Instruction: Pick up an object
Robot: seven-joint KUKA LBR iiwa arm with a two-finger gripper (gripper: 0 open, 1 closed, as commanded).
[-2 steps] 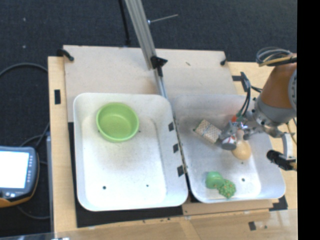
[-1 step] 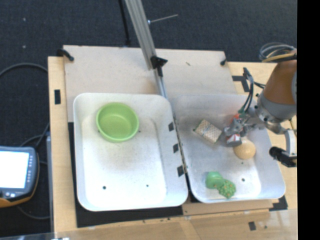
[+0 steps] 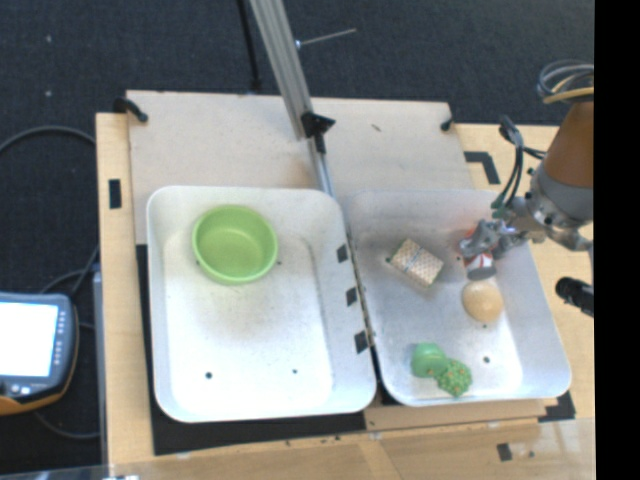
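Green lumpy toy [image 3: 441, 366] sat low in right bin [image 3: 530, 368], nothing lifted yet.
Hovered gripper [image 3: 482, 248] at bin's upper right, just above smooth yellowish egg-shaped piece [image 3: 482, 302]; jaw state impossible to tell, no object seen between them. Lay near centre a tan, woven-textured block [image 3: 416, 262]. Rested in left bin [image 3: 180, 388], upper left, a glossy green bowl [image 3: 235, 244]. Whole pick left to do.

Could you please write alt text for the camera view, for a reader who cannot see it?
A grey robot arm reaches in from the right, its pincer low over the right bin, just above a yellowish ball. That bin also holds a patterned block and a green toy; the left bin holds a green bowl.
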